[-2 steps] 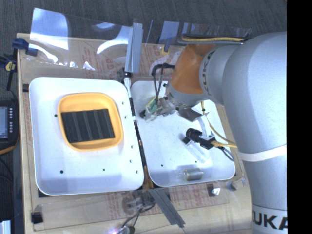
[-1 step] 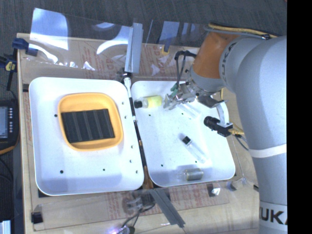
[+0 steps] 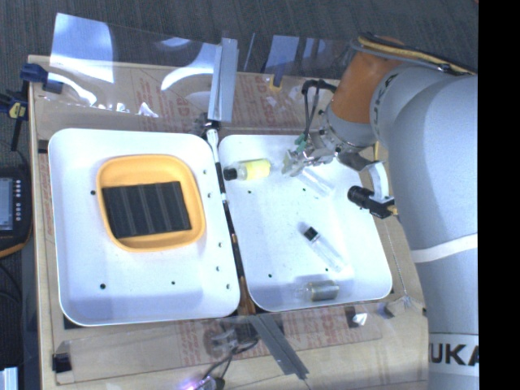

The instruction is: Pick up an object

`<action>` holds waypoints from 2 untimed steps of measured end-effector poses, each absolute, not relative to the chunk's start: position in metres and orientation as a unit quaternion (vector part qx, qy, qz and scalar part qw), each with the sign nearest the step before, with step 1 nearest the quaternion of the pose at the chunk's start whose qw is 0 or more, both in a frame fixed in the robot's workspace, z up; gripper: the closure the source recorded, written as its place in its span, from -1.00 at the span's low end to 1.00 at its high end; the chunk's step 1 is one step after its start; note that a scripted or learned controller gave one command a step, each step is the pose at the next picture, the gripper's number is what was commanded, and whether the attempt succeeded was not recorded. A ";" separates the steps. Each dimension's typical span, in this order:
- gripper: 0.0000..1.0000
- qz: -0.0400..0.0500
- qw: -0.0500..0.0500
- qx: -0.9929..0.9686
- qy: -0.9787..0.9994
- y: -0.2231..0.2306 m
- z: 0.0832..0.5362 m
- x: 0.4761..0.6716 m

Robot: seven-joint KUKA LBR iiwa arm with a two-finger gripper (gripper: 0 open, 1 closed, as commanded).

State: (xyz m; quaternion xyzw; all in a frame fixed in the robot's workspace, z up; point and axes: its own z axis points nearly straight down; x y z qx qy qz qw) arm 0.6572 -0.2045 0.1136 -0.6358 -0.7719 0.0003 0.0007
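Note:
In the right bin (image 3: 276, 242) lie several small objects. A small bottle with yellow contents and a dark cap (image 3: 246, 170) rests near the bin's far left corner. A clear tube with a black cap (image 3: 321, 247) lies in the middle, and a clear cylinder with a dark end (image 3: 318, 290) sits by the near rim. My gripper (image 3: 299, 161) hangs low over the far part of this bin, just right of the yellow bottle, with a clear plastic piece (image 3: 317, 179) below it.
The left bin (image 3: 73, 250) holds an orange-rimmed tray with a dark ribbed insert (image 3: 148, 205). A grey metal bar (image 3: 221, 80) stands behind the divider between the bins. The arm's bulk covers the bench's right side.

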 end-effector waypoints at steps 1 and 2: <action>1.00 0.000 0.000 -0.618 -0.787 -0.208 0.177 0.658; 1.00 0.001 0.002 -0.618 -0.786 -0.156 0.193 0.657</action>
